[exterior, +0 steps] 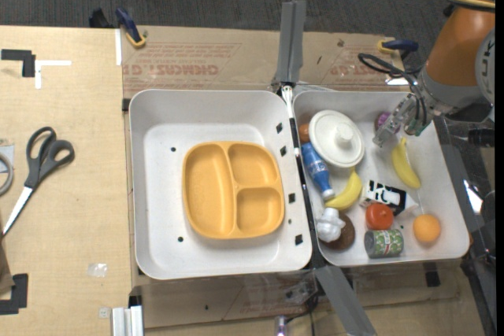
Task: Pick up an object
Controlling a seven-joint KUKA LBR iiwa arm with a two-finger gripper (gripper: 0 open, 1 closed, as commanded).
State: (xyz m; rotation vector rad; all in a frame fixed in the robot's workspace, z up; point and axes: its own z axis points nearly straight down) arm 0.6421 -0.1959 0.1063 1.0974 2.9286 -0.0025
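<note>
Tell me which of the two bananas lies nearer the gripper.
The banana by the right bin's right wall, just below the gripper; the other banana lies beside the blue bottle.

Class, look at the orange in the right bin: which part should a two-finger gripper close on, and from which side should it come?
Grip the orange across its widest middle, coming straight down from above. It is round, so a hold off-centre would probably slip. It lies near the right bin's front corner, apart from the can on its left, so there looks to be room for fingers on either side.
</note>
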